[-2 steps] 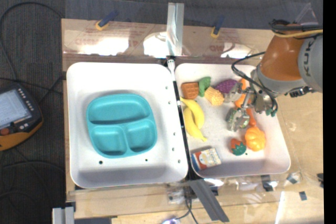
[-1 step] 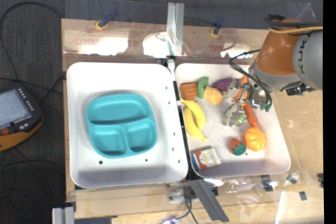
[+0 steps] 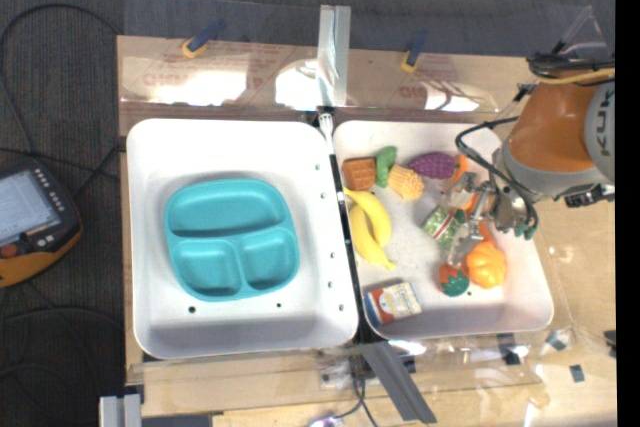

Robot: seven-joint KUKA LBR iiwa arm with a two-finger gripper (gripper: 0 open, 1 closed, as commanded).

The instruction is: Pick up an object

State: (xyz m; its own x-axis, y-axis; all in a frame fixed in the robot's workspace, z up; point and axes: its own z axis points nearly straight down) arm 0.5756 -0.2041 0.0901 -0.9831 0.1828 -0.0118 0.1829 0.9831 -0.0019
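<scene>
Presently the end effector [image 3: 468, 227] hangs low in the right bin [image 3: 520, 320] over a small green-and-white packet [image 3: 440, 223]; its grip cannot be told. The packet looks light and crushable, best pinched across its narrow sides.

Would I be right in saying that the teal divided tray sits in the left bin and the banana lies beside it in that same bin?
Not quite: the camera view shows the banana in the right bin, near its left wall. The teal tray does sit in the left bin.

Your arm [image 3: 560, 130] comes in from the right, its orange band showing. It bends down, and the gripper [image 3: 470, 220] hangs low, pointing left.
</scene>
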